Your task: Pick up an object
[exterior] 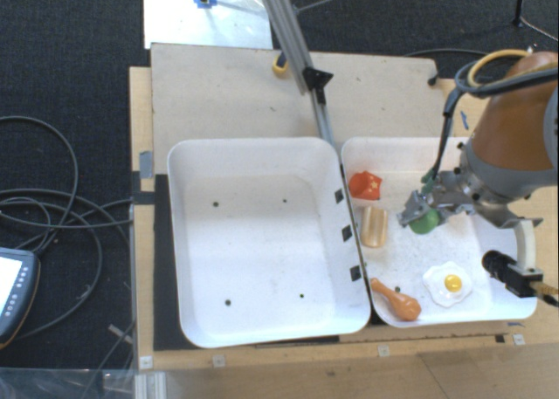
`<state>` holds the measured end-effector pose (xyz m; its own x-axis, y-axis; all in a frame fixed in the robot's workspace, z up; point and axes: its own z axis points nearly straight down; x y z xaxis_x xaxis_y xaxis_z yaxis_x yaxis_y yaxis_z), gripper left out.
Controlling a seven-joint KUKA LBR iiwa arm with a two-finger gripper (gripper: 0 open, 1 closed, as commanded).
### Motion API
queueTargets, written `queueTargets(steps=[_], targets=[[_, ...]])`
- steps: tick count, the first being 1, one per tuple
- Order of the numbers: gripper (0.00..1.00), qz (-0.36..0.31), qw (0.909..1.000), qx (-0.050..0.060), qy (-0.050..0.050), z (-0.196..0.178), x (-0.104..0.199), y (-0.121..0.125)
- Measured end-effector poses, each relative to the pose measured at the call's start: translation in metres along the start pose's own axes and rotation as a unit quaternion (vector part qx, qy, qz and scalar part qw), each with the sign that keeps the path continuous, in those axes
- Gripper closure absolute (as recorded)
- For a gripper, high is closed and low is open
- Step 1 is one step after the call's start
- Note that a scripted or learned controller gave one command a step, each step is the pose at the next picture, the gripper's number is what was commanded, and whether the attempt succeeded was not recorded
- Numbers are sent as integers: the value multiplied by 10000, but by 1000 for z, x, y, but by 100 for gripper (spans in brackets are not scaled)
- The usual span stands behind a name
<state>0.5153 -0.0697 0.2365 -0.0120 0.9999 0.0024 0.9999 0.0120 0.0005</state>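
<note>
Lying in the right bin: five items; claw on one green ball, grip unclear.

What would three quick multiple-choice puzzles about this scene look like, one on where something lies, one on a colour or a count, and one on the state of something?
1. Where does the fried egg toy lie?
A. In the left bin
B. In the right bin, near its front edge
C. On the floor

2. What colour is the object right at the gripper?
A. Green
B. Blue
C. Purple

3. How does the tan cylinder rest?
A. On the bin floor, apart from the gripper
B. Raised in the air
C. On top of the egg

Answers: 1 B, the fried egg toy sits low in the right bin. 2 A, the object at the gripper is green. 3 A, the tan cylinder lies on the bin floor, left of the gripper.
</note>
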Motion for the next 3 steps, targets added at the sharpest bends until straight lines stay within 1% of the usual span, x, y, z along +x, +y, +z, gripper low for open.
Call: queueTargets(steps=[1,2,3], targets=[[100,10,10000,-2,-1,6,44,-2],[100,-2,10000,5,3,4,103,-16],[100,3,10000,-5,1,-2,149,-23]])
